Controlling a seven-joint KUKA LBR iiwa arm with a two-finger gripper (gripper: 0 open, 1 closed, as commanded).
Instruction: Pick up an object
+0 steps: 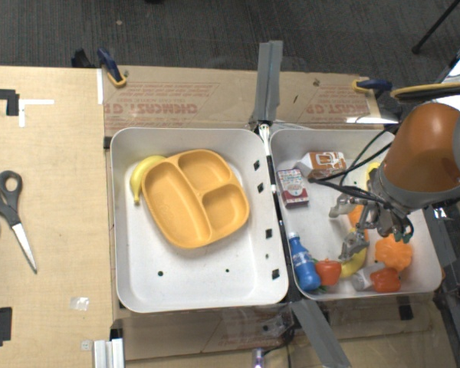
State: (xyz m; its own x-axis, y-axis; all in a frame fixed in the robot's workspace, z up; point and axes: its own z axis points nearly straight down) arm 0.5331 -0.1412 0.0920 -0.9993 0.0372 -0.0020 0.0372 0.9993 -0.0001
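Against the right bin's [322, 298] front edge, toys crowd the fingers [356, 244].

Scissors [11, 213] on bench; blue clamps [111, 66] behind bins

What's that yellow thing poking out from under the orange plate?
A banana lies under the plate in the left bin. Only its curved end shows past the plate's upper left rim; the rest is covered.
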